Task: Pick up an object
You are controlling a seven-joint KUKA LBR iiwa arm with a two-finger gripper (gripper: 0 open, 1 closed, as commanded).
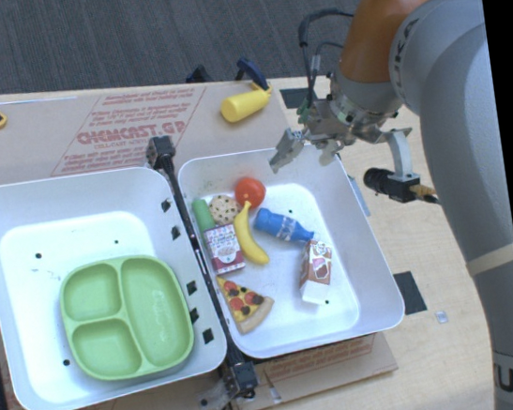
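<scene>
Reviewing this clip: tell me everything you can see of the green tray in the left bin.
The green tray is a pale green, plastic-looking plate with rounded corners, split by raised ridges into three compartments: two small ones on its left side and one long one on its right. It lies flat and right side up on the floor of the left bin, toward that bin's near edge, slightly turned. Nothing lies in it, and the gripper is far off, above the right bin's far rim.

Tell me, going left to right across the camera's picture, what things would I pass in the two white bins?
Green divided tray → green tube → red carton → banana → blue bottle → brown-and-white carton.
</scene>
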